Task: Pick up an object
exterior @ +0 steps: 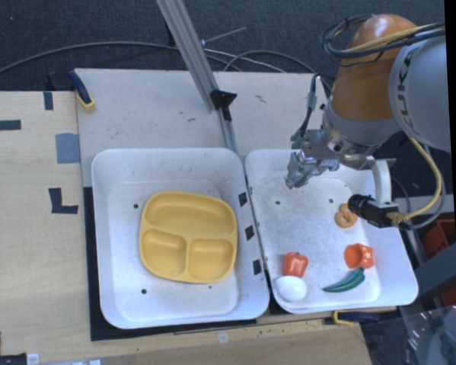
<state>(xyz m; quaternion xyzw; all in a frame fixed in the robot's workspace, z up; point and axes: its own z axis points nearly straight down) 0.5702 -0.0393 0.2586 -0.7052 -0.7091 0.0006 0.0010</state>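
Green pepper (pixel 344 282): long axis tilted, upper end touching the red pepper (pixel 358 256).
Gripper (pixel 297 176): well above it; opening unclear.

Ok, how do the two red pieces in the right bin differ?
The left red piece sits beside the white egg-shaped item, near the bin's left wall; the right red piece sits just above the green pepper, nearer the right wall. The left one looks narrower. Both are red-orange and lie free.
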